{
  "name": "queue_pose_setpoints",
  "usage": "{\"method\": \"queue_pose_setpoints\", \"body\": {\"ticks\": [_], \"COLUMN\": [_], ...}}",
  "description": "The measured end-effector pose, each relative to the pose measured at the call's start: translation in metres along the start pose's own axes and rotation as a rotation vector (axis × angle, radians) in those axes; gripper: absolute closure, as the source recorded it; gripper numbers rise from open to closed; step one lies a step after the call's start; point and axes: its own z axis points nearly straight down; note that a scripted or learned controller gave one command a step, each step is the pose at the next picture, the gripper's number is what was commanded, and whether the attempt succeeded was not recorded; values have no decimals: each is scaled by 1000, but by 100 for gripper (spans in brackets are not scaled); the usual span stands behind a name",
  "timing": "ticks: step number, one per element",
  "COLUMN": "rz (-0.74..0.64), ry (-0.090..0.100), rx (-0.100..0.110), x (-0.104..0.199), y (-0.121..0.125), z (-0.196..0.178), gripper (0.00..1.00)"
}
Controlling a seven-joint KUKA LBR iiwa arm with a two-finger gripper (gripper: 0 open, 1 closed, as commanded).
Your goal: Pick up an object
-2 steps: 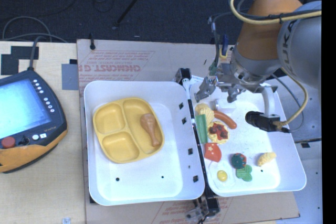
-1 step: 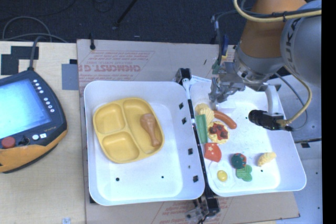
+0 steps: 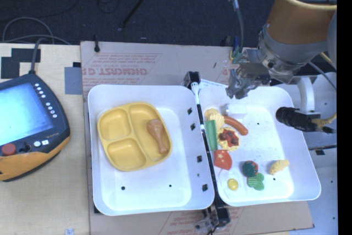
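Nearest the camera, along the near edge of the right bin (image 3: 308,187), lay small glossy plastic toy foods: a round yellow lemon-like piece (image 3: 233,184), a knobbly green and red piece (image 3: 253,172) beside it, and a ridged pale-yellow corn cob (image 3: 278,167) a little to the right. Just beyond them sat a smooth red wedge (image 3: 222,159), and farther back a cluster against the divider between the bins: a long green stick (image 3: 210,135) lying lengthwise, a flat yellow piece with red and dark toppings (image 3: 229,138), a curved orange-red sausage (image 3: 236,125) and a ribbed yellow piece (image 3: 213,116) at the stick's far end. The left bin (image 3: 110,195), a shallow white tray with rounded corners like its neighbour, held a matte yellow divided plate (image 3: 122,140) with three compartments; a tan drumstick (image 3: 158,135) lay in the long right-hand compartment, tilted along it. Both bins rested on a sheet of brown printed cardboard (image 3: 126,66) on the pale wooden bench (image 3: 44,201). To the left on the bench stood a grey and orange teach pendant (image 3: 27,124) with a glowing blue screen. At the far edge of the right bin, the grey metal pincer (image 3: 240,91) hung above the bin's back rim, just beyond the sausage, clear of all the toys; whether its tips were apart or together could not be told. Above it rose the arm's broad, smooth orange band (image 3: 305,0).
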Motion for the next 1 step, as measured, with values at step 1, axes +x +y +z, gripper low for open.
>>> {"method": "queue_pose_setpoints", "body": {"ticks": [1], "rz": [-6], "ry": [0], "rx": [11], "x": [88], "y": [-59], "z": [-9], "gripper": [100]}}
